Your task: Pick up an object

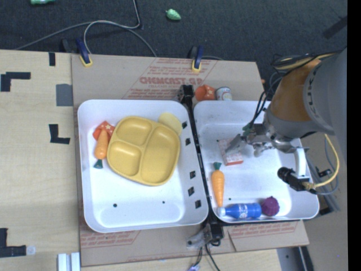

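Note:
My gripper (246,143) hangs low in the right bin (256,113), near its middle, with the grey arm and orange band coming in from the right. Just to its lower left lies a small white and red packet (232,157), touching or almost touching the gripper tip. An orange toy carrot (218,186) lies along the bin's left wall. By the front wall sit a blue bottle (242,210) and a purple ball-like object (271,206).
The left bin (135,210) bears a yellow divided plate (142,150), a second carrot (101,145) with a red piece (103,129), and a pale yellow object (171,121) behind the plate. A red item (205,92) and a can (223,94) stand behind the bins.

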You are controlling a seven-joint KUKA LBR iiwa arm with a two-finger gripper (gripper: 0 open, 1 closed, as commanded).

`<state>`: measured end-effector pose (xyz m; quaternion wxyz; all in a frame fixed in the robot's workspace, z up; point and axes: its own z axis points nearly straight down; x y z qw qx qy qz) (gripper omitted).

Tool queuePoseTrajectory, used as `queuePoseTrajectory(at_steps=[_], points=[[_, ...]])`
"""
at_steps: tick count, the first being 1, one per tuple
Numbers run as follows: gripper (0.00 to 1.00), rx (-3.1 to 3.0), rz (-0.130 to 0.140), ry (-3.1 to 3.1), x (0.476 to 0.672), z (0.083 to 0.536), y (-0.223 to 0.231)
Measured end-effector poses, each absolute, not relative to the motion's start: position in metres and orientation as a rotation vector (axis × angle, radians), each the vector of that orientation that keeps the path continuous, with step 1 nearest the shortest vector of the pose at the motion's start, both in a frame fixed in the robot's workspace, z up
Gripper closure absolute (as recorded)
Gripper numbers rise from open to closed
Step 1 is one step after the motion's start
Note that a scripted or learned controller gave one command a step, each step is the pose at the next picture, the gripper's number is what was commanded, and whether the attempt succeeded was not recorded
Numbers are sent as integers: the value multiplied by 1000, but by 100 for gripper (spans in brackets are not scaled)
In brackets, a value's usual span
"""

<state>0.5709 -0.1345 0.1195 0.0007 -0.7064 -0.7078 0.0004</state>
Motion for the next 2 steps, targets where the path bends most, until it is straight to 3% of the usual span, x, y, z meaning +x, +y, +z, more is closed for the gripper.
queuePoseTrajectory(at_steps=[1,2], points=[[0,-2223,1,-2224,563,86,-113],[100,-2225,0,-2225,564,96,-113]])
